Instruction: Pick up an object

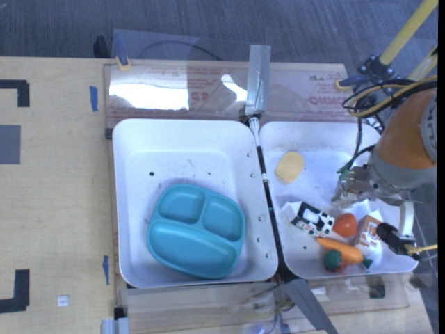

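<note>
With the gripper [352, 186] low over the right bin [316, 148] — finger spacing cannot be told — and the carrot [341, 246], tomato [345, 224] and carton [371, 234] crowded at the near right, a descent risks nudging neighbours — closure then misses.

Left bin [132, 152]: holds a blue divided plate [197, 230], lying toward its near side.
Right bin [316, 152]: a pale yellow piece [290, 165] near the far left; a black-and-white toy [311, 219], red tomato [345, 224], carrot [342, 248] and green ball [334, 260] crowd the near side.
Claw [351, 186]: low over the right bin's right side, beside the tomato.
Bench [55, 186]: light wood.
</note>
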You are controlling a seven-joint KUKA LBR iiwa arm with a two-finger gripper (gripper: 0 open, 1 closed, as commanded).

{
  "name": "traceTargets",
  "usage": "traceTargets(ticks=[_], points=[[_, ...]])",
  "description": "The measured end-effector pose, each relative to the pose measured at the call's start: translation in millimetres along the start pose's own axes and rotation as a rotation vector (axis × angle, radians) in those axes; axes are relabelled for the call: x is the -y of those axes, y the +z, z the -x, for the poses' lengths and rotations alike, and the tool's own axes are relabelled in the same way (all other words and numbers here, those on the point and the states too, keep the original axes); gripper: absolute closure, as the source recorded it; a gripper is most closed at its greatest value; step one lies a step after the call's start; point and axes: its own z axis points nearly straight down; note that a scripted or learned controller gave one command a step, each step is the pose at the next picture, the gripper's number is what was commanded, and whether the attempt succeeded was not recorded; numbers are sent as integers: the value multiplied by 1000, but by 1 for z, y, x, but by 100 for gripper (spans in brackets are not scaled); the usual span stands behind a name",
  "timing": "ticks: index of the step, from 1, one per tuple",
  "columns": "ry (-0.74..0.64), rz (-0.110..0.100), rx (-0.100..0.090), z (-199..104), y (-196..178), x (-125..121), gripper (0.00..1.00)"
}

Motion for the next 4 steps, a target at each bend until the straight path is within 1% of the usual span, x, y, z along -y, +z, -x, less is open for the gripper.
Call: traceTargets(ticks=[1,2,3,4], points=[[105,-1,-1,3,10,21,100],[-14,-2,2,-8,11,-35,100],[-150,-2,-1,-65,10,-2,100],[-326,-1,-1,-84,-89,-29,100]])
